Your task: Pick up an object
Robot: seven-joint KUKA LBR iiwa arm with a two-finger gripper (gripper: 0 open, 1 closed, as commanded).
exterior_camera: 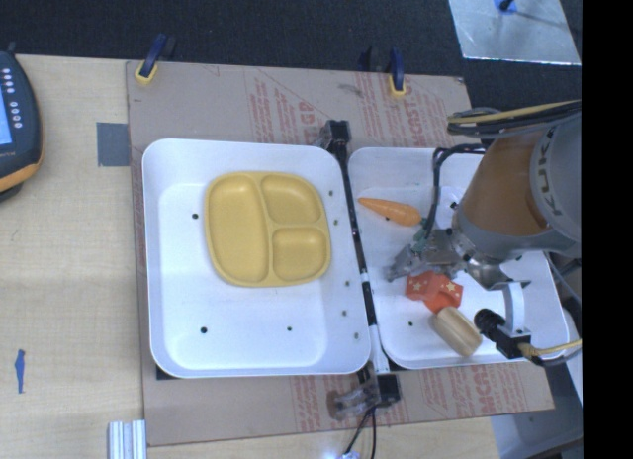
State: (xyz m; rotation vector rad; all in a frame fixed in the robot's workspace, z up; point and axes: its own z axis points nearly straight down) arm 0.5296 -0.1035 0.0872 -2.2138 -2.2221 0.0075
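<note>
Two flat white bins sit side by side on a sheet of brown cardboard, on a light wooden bench. The left bin [178, 338] is smooth and shiny, with round corners. In it lies a yellow plate [267, 228] made of plastic. The plate has three dips in it, one long and two small.

The right bin [396, 348] holds three small things. An orange carrot [389, 211] lies near the top, long and pointy, well apart from the others. A red block [433, 290] with bumpy edges sits in the middle. Just below it lies a short wooden peg [455, 331], round like a cork and pale tan.

The big grey arm with its orange band [502, 190] reaches in from the right. Its gripper [423, 254] is made of grey metal and hangs low in the right bin, just above the red block and below the carrot. I cannot tell if its jaws are apart or closed, or if they touch the block.

Blue and yellow clips [150, 63] pinch the top edge of the cardboard.
</note>
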